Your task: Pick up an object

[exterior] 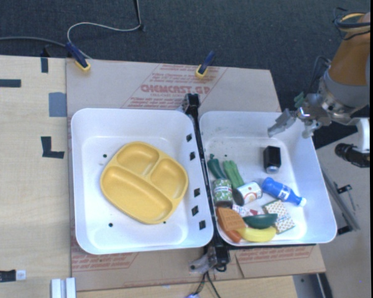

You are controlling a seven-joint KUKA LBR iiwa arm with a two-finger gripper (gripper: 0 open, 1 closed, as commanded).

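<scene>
Bench (25, 166): we see a light wood top with a cardboard sheet under two white bins set side by side.
Left bin (87, 135): it holds one large item, a yellow divided plate (144, 182), lying flat near the middle.
Right bin (311, 185): this is where the small pickable things lie, crowded toward its near half.
Arm (348, 67): the grey and orange arm reaches in from the right, above the right bin's far right corner.
Gripper (286, 124): it hangs over the far right rim of the right bin, tilted toward the left; we cannot tell how wide the fingers stand, and we see nothing between them.
Blue bottle (283, 192): it lies on its side right of the cluster, cap end toward the near right.
Black cylinder (271, 158): it stands apart from the rest, the object nearest the gripper and, we judge, the easiest target.
Green pieces (227, 169): they lie just right of the divider, touching a small dark can (222, 192).
Banana (259, 234): it lies at the near edge beside an orange piece (230, 221).
Progress: we judge the task barely begun; every object rests in the bin.
Left to do: descend onto one object, close on it, and lift it clear.
</scene>
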